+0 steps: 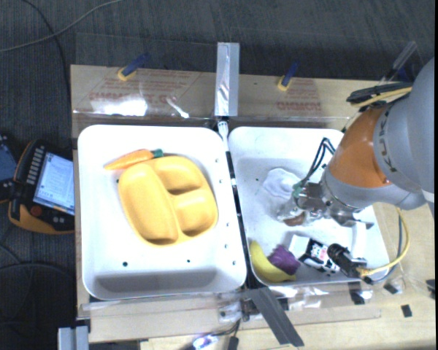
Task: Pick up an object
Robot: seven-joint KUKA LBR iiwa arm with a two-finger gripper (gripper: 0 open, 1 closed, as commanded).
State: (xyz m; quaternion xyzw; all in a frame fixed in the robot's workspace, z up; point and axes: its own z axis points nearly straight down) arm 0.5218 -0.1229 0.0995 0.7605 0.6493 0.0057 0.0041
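My gripper (293,210) is low in the right bin (241,195), just below a crumpled white object (279,183). A small brownish thing (297,216) lies right at the gripper's tip; I cannot make out whether it is held. Toward the bin's front lie a yellow banana-like object (265,265), a purple piece (282,257) resting against it, and a black-and-white item (323,254). The grey arm with its orange band (361,155) reaches in from the right.
The left bin (95,268) holds a yellow divided plate (168,197) with an orange carrot (130,157) at its far edge. A ridge (232,195) separates the two bins. A cable (401,246) loops along the right bin's right side.
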